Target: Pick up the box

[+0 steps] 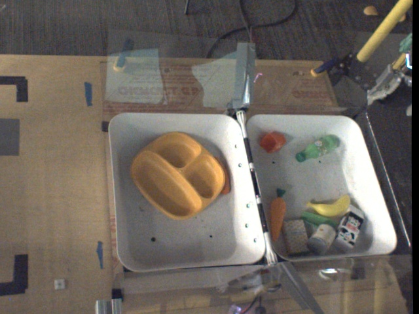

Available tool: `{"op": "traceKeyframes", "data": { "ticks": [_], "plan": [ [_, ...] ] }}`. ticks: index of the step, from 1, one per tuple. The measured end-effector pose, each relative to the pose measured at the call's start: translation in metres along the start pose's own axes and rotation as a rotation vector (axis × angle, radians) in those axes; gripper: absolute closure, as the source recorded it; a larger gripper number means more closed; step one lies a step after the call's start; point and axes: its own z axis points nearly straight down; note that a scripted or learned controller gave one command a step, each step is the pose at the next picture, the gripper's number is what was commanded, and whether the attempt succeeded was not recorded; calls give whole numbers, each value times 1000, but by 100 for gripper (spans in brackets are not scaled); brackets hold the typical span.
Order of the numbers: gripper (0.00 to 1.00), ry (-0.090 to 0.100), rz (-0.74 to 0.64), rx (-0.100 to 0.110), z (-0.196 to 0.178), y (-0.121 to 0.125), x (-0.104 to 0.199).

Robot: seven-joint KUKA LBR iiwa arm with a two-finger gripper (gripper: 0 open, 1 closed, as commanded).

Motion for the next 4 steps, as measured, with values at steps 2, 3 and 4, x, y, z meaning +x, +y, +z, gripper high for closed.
{"op": "traceKeyframes", "data": {
  "ticks": [2, 3, 4],
  "plan": [
    [0, 2, 77, 1, 275, -30, 83],
    [0, 0, 282, 2, 46, -41, 32],
    [0, 1, 387, 6, 215, -44, 96]
  ]
}}
